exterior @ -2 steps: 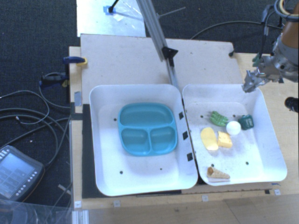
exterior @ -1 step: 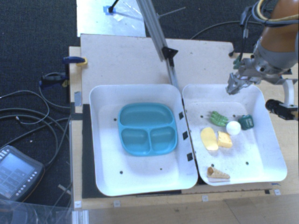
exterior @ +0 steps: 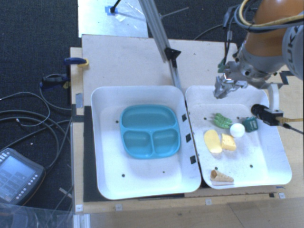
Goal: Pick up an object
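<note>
The right bin [exterior: 266, 175] holds several small items: a green pepper-like piece [exterior: 222, 120], a white ball [exterior: 237, 130], a small dark green block [exterior: 250, 124], a yellow oval piece [exterior: 213, 141], a yellow-orange cube [exterior: 228, 142] and a tan cone-shaped piece [exterior: 221, 176] near the front rim. My gripper [exterior: 221, 90] hangs over the far left part of the right bin, above and behind the green piece, with nothing visible between its fingers.
The left bin [exterior: 107, 175] holds a teal three-compartment plate [exterior: 149, 130]. A grey pole [exterior: 159, 30] slants down to the bins' shared far edge. A black cable fitting [exterior: 266, 114] juts over the right bin's far right side. Clamps and cables lie left of the bench.
</note>
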You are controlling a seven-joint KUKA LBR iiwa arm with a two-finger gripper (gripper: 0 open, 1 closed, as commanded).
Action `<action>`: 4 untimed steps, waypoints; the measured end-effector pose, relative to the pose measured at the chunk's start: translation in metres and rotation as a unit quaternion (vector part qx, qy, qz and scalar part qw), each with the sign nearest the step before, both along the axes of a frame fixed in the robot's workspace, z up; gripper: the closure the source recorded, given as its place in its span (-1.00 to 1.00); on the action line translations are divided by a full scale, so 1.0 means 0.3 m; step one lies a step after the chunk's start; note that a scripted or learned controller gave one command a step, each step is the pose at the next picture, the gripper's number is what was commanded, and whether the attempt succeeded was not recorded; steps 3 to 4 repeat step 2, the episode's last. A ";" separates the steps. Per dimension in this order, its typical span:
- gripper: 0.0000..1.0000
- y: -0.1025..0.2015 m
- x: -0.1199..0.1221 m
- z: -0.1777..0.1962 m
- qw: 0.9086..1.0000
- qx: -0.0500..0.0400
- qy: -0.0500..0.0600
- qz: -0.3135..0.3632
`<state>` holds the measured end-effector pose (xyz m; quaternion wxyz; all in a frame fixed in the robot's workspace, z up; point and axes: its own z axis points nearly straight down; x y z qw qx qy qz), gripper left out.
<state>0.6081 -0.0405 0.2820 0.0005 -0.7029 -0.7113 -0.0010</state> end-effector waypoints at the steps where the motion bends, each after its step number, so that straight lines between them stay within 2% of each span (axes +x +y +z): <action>1: 1.00 0.161 -0.027 -0.080 1.000 0.000 0.001 -0.001; 2: 1.00 0.309 -0.076 -0.134 1.000 0.000 0.001 -0.001; 4: 1.00 0.309 -0.076 -0.134 1.000 0.000 0.001 -0.001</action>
